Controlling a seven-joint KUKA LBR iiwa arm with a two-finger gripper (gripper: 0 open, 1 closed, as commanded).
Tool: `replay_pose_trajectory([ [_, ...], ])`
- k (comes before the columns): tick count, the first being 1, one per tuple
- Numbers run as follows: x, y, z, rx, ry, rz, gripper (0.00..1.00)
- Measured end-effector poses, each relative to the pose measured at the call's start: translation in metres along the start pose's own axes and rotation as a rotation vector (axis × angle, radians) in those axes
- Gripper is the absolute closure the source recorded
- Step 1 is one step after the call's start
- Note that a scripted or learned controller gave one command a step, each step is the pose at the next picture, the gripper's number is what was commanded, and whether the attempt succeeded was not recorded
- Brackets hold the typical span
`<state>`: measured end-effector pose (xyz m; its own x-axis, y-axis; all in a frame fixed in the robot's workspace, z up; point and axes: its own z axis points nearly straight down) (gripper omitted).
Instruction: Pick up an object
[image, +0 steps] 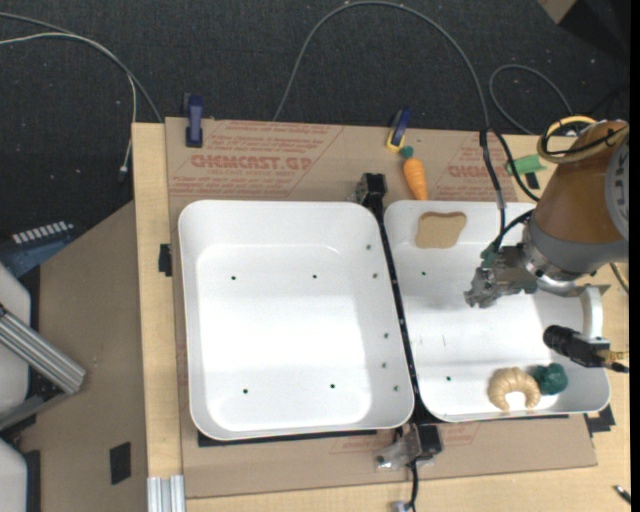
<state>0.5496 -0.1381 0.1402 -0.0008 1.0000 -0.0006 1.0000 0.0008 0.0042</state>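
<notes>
My gripper (484, 291) hangs over the middle of the right bin (440, 385), low above its white floor. From this angle I cannot tell whether it is apart or together; it shows as a dark cluster at the end of my wrist, with nothing visibly between. My arm (585, 215) comes in over the bin's right rim, its orange band covering the far right corner.

Three things share this bin. The bread slice (440, 230) lies flat against the far wall, near the far left corner, well apart from me. The croissant (514, 388) sits close to the near rim, toward the right, and the green toy (551, 378) is just beside it on its right, the two about touching. Between me and that pair the floor lies bare, and so does the stretch to my left up to the wall that meets the left bin (205, 300).

A carrot (415, 178) lies outside the bins on the cardboard (290, 155), just beyond the right bin's far rim. A black fitting (572, 343) on my arm overhangs the right rim above the green toy.
</notes>
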Motion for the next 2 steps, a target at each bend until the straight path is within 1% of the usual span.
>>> replay_pose_trajectory([
  [1,-0.002,-0.003,-0.062,-0.002,0.0,0.001,1.0],
  [2,0.002,0.008,-0.115,-0.001,0.0,0.0,1.0],
])
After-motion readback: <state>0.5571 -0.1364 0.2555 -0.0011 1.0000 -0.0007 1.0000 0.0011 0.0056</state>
